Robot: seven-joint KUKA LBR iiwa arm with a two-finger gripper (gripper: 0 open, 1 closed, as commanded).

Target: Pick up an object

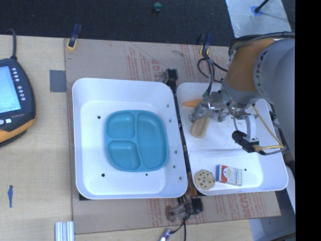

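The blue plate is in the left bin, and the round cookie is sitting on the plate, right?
Not quite. The camera view shows the blue plate in the left bin, but the cookie is not on it. It lies in the right bin, near its front edge, beside a small carton.

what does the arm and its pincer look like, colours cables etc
The arm is a thick rounded grey body with a broad orange band above the wrist. The pincer at its end is a small metallic grey assembly. Black cables loop beside the wrist, and a thin yellow cable trails from a black fitting lower down.
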